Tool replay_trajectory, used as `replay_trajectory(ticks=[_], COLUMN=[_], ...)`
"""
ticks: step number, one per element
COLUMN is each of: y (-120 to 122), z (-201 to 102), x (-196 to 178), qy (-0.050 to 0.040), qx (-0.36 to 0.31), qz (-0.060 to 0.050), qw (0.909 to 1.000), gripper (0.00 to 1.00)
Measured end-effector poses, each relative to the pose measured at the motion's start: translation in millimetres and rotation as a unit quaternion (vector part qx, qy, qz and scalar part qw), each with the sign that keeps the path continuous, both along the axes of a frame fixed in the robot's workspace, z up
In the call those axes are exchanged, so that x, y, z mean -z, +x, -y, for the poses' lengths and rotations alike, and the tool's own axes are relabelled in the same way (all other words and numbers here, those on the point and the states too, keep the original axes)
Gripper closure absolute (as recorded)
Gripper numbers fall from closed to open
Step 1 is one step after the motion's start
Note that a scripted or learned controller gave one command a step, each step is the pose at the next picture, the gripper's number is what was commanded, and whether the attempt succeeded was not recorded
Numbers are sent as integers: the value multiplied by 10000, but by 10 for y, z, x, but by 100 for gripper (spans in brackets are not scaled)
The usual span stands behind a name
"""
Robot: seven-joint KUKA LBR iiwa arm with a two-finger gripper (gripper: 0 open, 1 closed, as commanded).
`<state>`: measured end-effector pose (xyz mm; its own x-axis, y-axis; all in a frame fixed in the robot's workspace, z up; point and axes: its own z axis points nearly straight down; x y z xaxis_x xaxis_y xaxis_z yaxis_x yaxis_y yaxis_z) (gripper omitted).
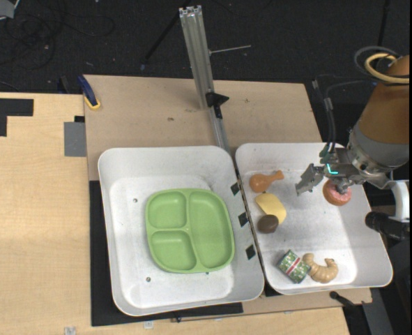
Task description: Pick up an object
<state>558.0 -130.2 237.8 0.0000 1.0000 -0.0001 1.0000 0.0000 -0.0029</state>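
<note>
Pink doughnut [337, 195] in right bin [373, 274], just beside tool [326, 180], fingers spread, gripping nothing

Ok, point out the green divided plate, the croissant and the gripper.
green divided plate [189, 230]: camera view, on its central divider.
croissant [322, 269]: camera view, middle of its curved body.
gripper [324, 180]: camera view, midway between its fingertips.

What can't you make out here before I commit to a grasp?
- Gripper: fingers too small and dark to tell if open or shut.
- Pink object: top edge covered by the gripper; type unclear.
- Green packet: label too small to read.
- Arm: cut off at the right edge.
</note>
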Motion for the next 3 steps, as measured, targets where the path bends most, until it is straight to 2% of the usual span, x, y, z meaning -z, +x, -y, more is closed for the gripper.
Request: replay_trajectory(ticks=[1,2,3], y=[3,-91,-59], z=[0,60,-16], x=[-6,561,1172], qy=[-1,10,13], qx=[-1,6,3], qz=[6,-34,-34], qw=[10000,10000,10000], gripper=[0,0,0])
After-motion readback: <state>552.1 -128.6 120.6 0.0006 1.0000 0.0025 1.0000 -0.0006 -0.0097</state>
